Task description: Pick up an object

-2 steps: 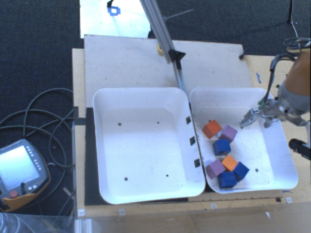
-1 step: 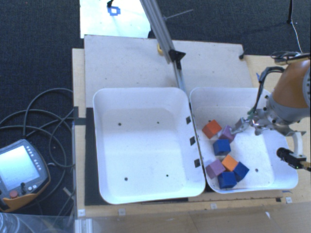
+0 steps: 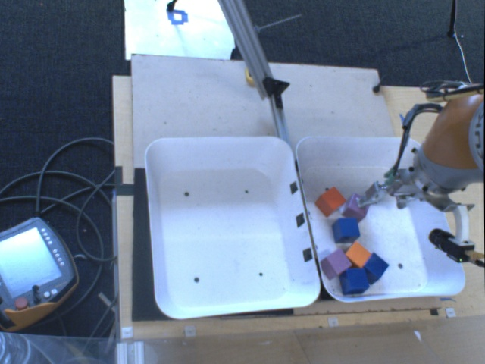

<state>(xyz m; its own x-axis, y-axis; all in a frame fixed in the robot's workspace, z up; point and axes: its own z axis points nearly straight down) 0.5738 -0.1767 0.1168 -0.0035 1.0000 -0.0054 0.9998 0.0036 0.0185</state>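
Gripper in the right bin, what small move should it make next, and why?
Probably lower straight down and close. The gripper sits right at the purple block, beside the orange block and above a blue block, but nothing shows between its fingers yet.

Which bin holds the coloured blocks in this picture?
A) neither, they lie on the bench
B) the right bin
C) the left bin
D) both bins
B: the orange block, the blue block and the others all lie in the right bin, where the gripper reaches.
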